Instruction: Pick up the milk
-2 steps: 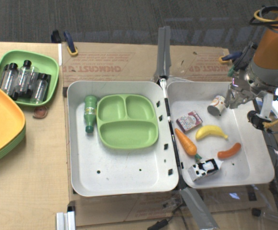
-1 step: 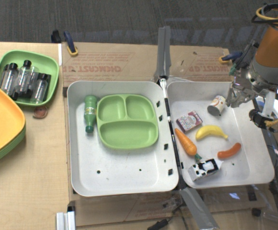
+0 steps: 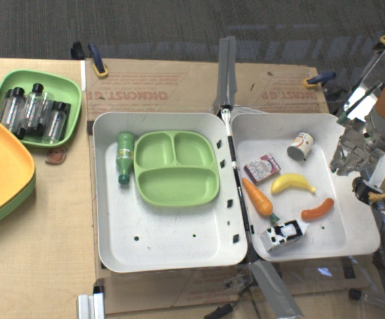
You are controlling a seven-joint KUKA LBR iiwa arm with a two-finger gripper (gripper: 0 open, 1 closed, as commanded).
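The milk is a small white carton with black cow patches. It lies on its side near the front left corner of the right bin. My gripper hangs over that bin's right rim, well to the right of the carton and farther back. Nothing shows in it. A banana and a red pepper lie between the gripper and the carton.
An orange carrot lies just behind the milk, with a pink box and a tipped white can farther back. The left bin holds a green divided plate and a green bottle.
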